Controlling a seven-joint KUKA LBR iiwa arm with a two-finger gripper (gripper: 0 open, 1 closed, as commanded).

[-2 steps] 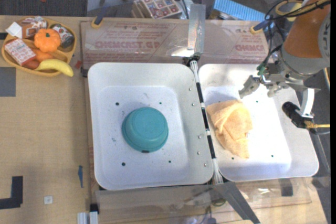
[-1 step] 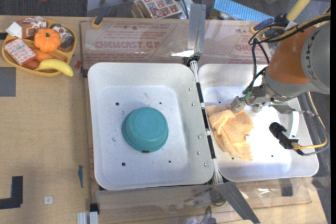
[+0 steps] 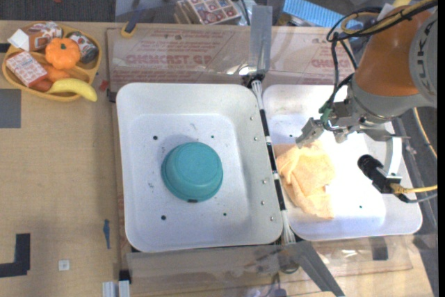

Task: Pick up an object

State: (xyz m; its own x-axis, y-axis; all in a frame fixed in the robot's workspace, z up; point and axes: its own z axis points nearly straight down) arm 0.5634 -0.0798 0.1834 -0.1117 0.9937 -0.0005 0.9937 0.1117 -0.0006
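Wooden bench (image 3: 55,170) across the frame, cluttered floor and boxes along the top edge. Two white bins side by side at centre: left bin (image 3: 139,115) holding a teal bowl (image 3: 192,171), upside down, roughly at its middle; right bin (image 3: 403,215) holding a crumpled yellow cloth (image 3: 309,181) against its left wall, lower half. At far upper left, a yellow dish (image 3: 14,69) of toy food (orange pumpkin, banana on the near rim). Cardboard sheet (image 3: 181,55) lying behind the bins. Reaching in from the right, grey arm (image 3: 396,73) with orange band, wrist over the upper part of the right bin. Gripper (image 3: 314,133) tilted down-left, its tip just above the cloth's upper edge, touching or nearly so (cannot tell which). Fingers: cannot tell whether apart or together, too small and blurred. Nothing visibly held between them. Bowl well apart from the gripper, across the divider.
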